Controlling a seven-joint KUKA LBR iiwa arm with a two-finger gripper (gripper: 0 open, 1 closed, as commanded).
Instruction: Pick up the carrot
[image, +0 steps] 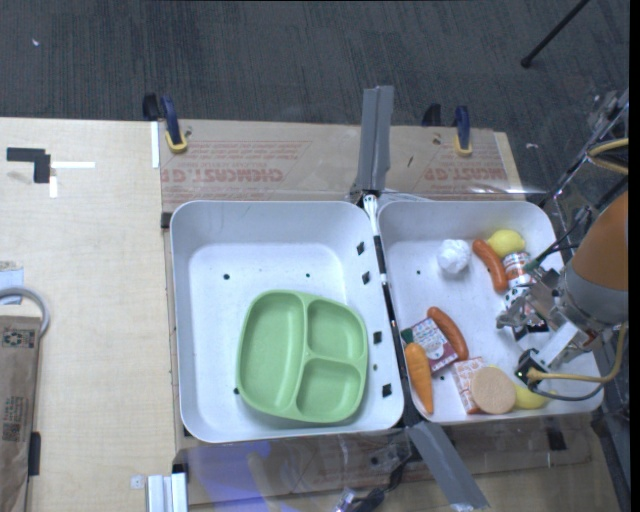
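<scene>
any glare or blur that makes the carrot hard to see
Camera view: the carrot is fairly sharp and evenly lit in the right bin; bluish glare sits below the left bin; the hand looks slightly soft.

Plate (300, 357) in left bin (195, 300), carrot (418, 377) near right bin's (410, 215) front-left corner, perhaps touching wall

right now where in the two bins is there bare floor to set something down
Left bin: bare floor above and left of the green plate. Right bin: bare strip between the white ball and its left wall. Crowded at its bottom, around the carrot, and near the tool.
</scene>
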